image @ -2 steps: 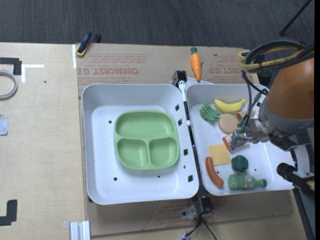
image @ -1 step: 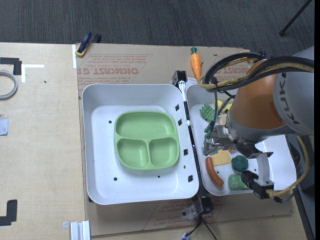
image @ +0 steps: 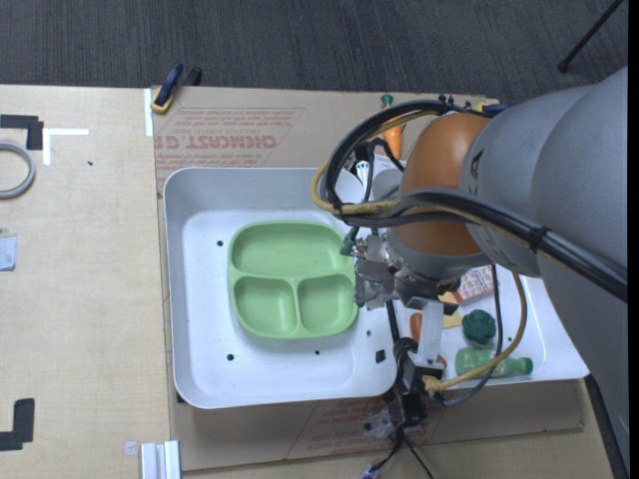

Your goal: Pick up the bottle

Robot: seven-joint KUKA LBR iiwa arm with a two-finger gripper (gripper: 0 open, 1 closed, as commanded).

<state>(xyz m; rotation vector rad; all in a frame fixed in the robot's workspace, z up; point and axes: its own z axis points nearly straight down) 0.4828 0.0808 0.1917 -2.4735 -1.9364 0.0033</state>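
Cardboard sheets lie under the white bin [image: 190, 297]; the sheet [image: 230, 133] at twelve o'clock carries red print that runs upside down, too small and blurred to read with any certainty. A second sheet [image: 329, 432] at six o'clock shows fainter red print, also unreadable. A small packet [image: 477, 282] with red and white printing lies at three o'clock in the bin, its words illegible.

The bench top is pale wood with black tape marks at nine o'clock and a blue-and-yellow clamp [image: 167, 88] at eleven o'clock. Dark grey carpet fills the floor beyond.

One green divided plate [image: 292, 279] with three compartments sits near the bin's centre. One dark green lumpy object [image: 478, 325] lies at four o'clock. One light green bottle [image: 496, 365] lies on its side at the bin's five o'clock corner, just below the dark green object and apart from the plate.

The grey arm with its orange band [image: 439, 188] covers the bin's right half. The gripper [image: 371, 285] hangs beside the plate's right rim, well apart from the bottle; whether it is spread or closed I cannot tell.
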